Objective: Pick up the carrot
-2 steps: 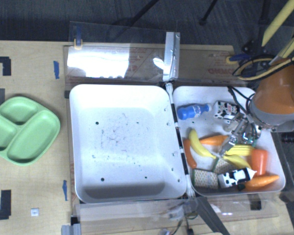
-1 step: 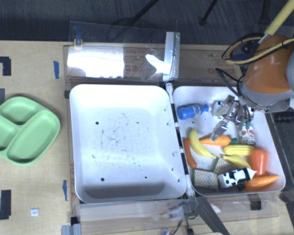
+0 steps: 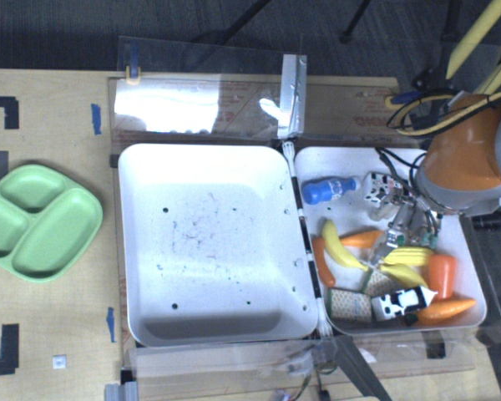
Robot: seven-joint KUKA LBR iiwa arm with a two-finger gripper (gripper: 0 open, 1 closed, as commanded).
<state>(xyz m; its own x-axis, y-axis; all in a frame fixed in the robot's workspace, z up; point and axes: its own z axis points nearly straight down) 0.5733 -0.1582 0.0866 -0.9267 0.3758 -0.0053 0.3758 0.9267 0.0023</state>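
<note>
Carrot (image 3: 445,309) lies in the right bin (image 3: 476,261), at its near right corner, tapering toward the bench's right edge, touching a black-and-white toy (image 3: 401,302) and just beside an orange block (image 3: 441,273). Pincer (image 3: 401,234) hangs over bananas (image 3: 403,257) mid-bin, short of the carrot; whether it is open or gripping anything cannot be told. Judged a light, stiff, smooth toy, it would likely slip if pinched at the tip; the thick middle, across its width, seems safest.

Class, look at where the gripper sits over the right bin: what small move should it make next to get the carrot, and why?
Probably shift the gripper toward the bin's near right corner, then descend: it hovers over the bananas, while the carrot lies nearer the camera, against the right bin rim.
</note>
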